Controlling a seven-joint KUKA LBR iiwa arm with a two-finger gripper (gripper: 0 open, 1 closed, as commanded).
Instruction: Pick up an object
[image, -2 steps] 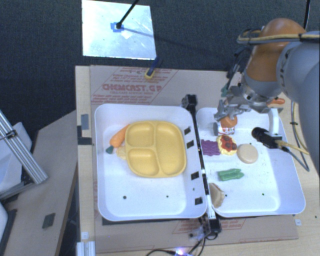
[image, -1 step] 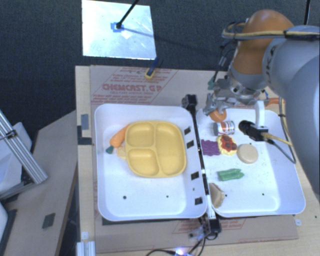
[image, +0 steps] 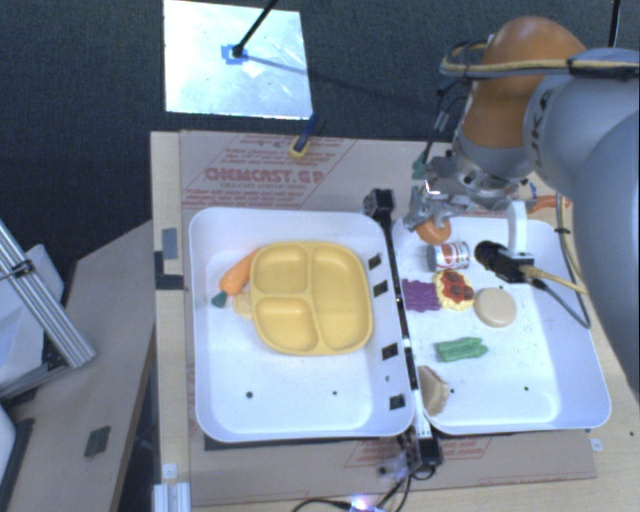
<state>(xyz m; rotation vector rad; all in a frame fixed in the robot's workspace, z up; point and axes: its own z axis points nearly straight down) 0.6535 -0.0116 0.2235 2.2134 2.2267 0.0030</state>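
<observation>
1. The grey arm reaches in from the right side, and its hand is over the far left corner of the right bin.
2. I cannot tell how far the hand is open, because the wrist covers it from above. I also cannot tell if it has hold of anything.
3. A small orange piece lies in the right bin just under the hand, very close to it. I cannot say whether they touch.
4. Just beside the orange piece, on the near side, a small can lies on its side.
5. Nearer to the camera there are purple grapes next to the wall between the bins. A yellow and red piece is touching them, and a round beige piece lies just to the right.
6. A green pod lies alone in the middle of this bin. A tan piece is in the near left corner.
7. In the left bin, a yellow divided plate lies flat. A toy carrot lies against the plate's left edge.
8. Both bins stand on a cardboard sheet with red print.
</observation>
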